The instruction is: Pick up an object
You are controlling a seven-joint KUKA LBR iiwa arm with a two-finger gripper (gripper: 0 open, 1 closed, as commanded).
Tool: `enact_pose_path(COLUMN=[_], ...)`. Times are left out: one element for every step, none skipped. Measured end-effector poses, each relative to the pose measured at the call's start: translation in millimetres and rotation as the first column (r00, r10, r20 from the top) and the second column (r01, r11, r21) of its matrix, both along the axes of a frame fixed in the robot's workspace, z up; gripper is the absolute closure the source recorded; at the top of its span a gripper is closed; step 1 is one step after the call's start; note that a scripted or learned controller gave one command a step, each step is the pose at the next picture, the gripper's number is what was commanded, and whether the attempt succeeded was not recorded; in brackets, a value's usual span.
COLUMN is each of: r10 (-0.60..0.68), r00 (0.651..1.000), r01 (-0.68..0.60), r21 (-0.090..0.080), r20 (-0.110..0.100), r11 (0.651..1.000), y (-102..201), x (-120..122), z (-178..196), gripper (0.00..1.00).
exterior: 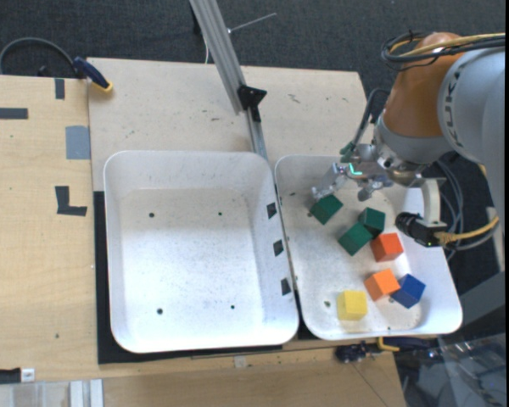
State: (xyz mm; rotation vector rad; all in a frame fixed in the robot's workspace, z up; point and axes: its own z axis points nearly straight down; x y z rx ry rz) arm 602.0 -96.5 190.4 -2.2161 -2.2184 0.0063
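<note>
Grey arm with orange band reaching in from the right, metal two-finger claw (349, 185) lowered over the back part of the right-hand shallow white bin (310, 312). Claw prongs splayed apart, so released, nothing between them. Just below and slightly left of the claw: a dark green block (326, 209), tilted, resting on the bin floor, close to the fingertips but not gripped. Nearer the front of the same bin: two more green cubes (361, 231) side by side, an orange cube (388, 246), a second orange cube (381, 284) touching a blue cube (410, 290), and a yellow cube (352, 304). Left-hand white bin (119, 227) alongside on the wooden counter (34, 227). Task judged barely begun: approach made, no grasp, no lift. Left to do: close on one block, likely the tilted green one, and raise it clear.
</note>
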Motion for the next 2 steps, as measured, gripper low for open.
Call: enact_pose_path(r10=[0.001,0.000], r00=[1.000,1.000], r01=[-0.001,0.000], r21=[-0.001,-0.001], r20=[0.005,-0.002], r11=[1.000,1.000], y=[-0.2,0.4], x=[1.1,-5.8], z=[2.8,-60.8], gripper=[0.00,0.00])
